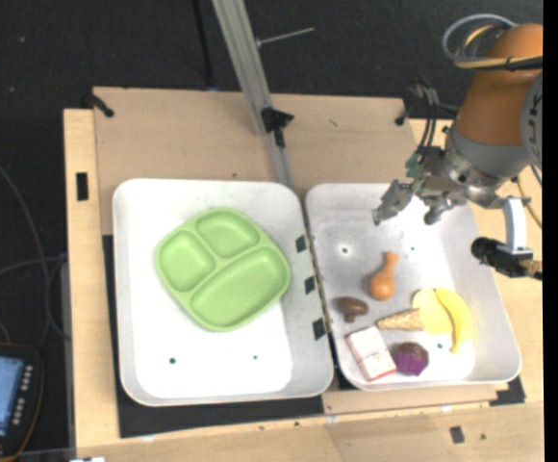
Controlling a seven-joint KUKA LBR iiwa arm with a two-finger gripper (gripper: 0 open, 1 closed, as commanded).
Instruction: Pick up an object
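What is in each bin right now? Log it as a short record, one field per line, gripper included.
left bin: green divided plate, three compartments, lying flat
right bin: orange drumstick-shaped toy, brown oval piece, ice cream cone, banana, red-and-white box, purple piece
item cluster: near half of the right bin
gripper: fingers spread open, over the far part of the right bin, nothing between them
nearest item to gripper: orange drumstick-shaped toy
task status: no object picked up yet
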